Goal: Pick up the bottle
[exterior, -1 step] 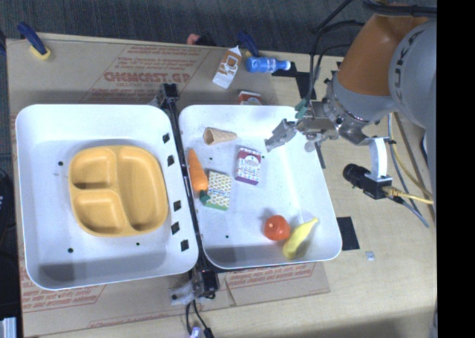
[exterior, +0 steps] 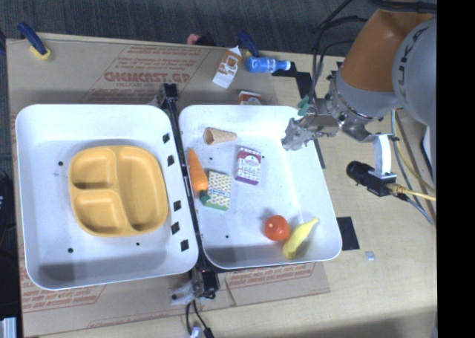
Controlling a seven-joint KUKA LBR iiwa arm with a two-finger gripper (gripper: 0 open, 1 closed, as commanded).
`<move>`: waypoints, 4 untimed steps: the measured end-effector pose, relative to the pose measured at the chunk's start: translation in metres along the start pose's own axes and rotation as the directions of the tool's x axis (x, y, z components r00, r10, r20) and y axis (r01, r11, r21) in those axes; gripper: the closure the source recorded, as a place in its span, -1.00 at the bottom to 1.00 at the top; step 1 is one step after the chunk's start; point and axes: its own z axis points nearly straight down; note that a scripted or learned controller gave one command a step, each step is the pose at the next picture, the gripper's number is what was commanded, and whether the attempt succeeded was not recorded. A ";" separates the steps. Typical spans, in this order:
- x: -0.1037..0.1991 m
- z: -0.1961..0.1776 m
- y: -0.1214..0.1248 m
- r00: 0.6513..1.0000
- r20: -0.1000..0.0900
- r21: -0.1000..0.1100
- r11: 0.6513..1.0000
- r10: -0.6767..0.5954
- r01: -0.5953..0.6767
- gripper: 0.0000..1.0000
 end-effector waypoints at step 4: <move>-0.024 0.056 -0.097 0.558 -0.004 0.000 0.558 0.830 -0.830 1.00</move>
